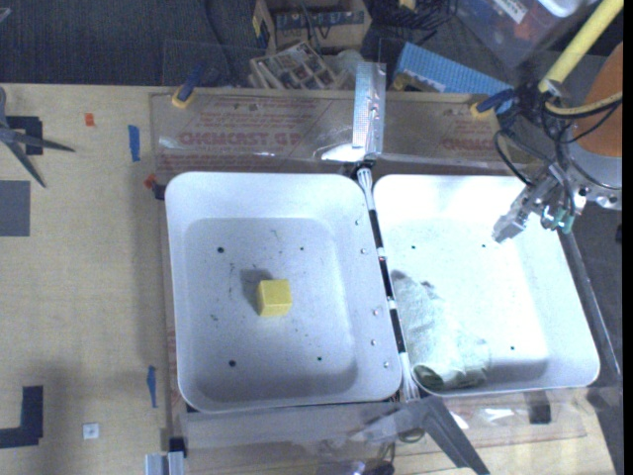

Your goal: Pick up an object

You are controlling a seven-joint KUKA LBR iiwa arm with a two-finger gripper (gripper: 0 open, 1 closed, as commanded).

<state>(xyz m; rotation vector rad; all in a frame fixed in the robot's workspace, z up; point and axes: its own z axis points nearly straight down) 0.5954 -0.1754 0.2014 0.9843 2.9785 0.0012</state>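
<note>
A small yellow block (274, 297) lies near the middle of the left bin (198, 216). A rolled grey-white cloth (435, 334) rests along the left side of the right bin (564, 354), reaching its front corner. My gripper (510, 228) hangs over the upper right part of the right bin, far from both objects, with its fingertips pointing down-left. Nothing shows between the fingers, and the fingertips look close together.
A metal divider (379, 265) separates the two bins. Clear plastic sheeting (267, 132) and a metal bracket (368, 107) stand behind them. Cables and a yellow hose (584, 38) hang at the upper right. Wooden bench lies to the left.
</note>
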